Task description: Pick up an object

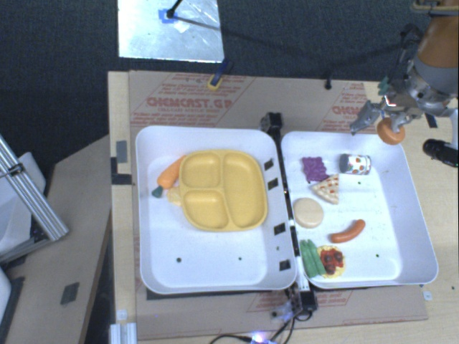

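1. Pale desk (79,185) against dark floor, topped with a cardboard sheet (193,99) across mid-frame.
2. Two white bins side by side: left bin (215,264) with a yellow divided plate (215,190), right bin (387,256) with small toy foods.
3. Grey arm (437,49) at upper right, gripper (387,117) over the right bin's upper rim.
4. Orange round thing (391,132) just under the gripper, touching or nearly so. Whether the jaws are apart or clamped on it cannot be told.
5. Lower in the right bin: can (355,164), purple grapes (313,168), pizza slice (327,188), sausage (348,231).
6. Probably at the grasp-or-lift step. Next calls for a steady rise to check that the orange thing comes along.
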